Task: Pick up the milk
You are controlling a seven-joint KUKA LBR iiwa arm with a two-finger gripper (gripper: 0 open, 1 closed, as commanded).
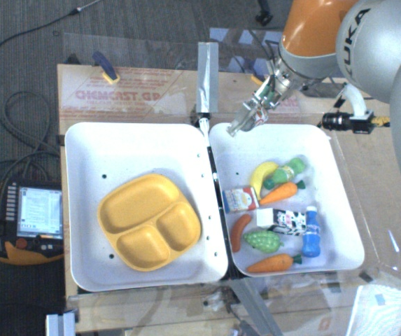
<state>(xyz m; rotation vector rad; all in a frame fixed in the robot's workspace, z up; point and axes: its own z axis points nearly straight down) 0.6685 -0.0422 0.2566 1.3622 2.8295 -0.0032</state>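
Observation:
The milk [283, 220] is a small white carton with black cow patches, lying on its side in the lower middle of the right bin [340, 187]. It rests between an orange carrot [279, 193] above it and a knobbly green item [263, 241] below it. A blue bottle [311, 233] touches its right end. My gripper [248, 120] hangs over the bin's far left corner, well above the milk and apart from it, with nothing seen in it.
The right bin also holds a small red and white carton [240, 199], a banana [262, 176], a green vegetable [288, 169], a red sausage [239, 232] and a second carrot [270, 263]. A yellow divided plate [150, 220] lies in the left bin [88, 159].

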